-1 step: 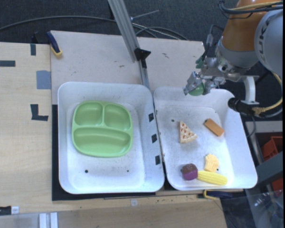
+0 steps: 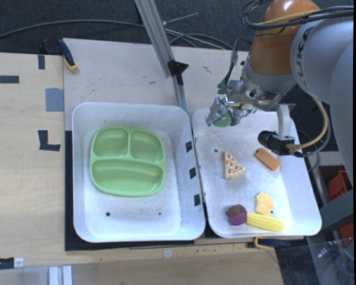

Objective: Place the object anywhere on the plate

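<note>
A green three-compartment plate (image 2: pixel 129 161) lies in the left bin (image 2: pixel 82 183). My gripper (image 2: pixel 221 115) hangs over the far left corner of the right bin (image 2: pixel 288 189), under the orange-banded wrist. A small round green object (image 2: pixel 223 120) shows between its fingertips, held just above the bin's far rim. The gripper is shut on it, and its fingers cover the top of the object. The plate lies well to the left of the gripper, past the divide between the two bins.
In the right bin lie a pizza-slice toy (image 2: pixel 232 165), an orange block (image 2: pixel 266 158), a purple piece (image 2: pixel 236 214), a yellow corn cob (image 2: pixel 264 221) and a small yellow piece (image 2: pixel 263 203). A slanted metal pole (image 2: pixel 160 40) stands behind the bins.
</note>
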Robot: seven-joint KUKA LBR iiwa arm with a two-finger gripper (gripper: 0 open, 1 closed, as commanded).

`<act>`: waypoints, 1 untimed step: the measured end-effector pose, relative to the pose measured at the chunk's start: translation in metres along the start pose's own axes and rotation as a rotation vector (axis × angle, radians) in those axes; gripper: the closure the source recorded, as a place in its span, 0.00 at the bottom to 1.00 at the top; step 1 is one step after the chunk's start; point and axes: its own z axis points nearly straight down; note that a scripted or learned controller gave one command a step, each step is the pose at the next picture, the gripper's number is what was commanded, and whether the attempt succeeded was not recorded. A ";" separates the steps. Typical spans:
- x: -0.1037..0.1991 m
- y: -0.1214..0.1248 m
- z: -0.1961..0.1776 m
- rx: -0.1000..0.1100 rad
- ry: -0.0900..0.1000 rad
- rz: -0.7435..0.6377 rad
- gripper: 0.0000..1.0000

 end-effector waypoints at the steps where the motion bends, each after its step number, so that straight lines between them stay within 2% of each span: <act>1: 0.053 -0.024 -0.001 0.001 0.001 0.000 1.00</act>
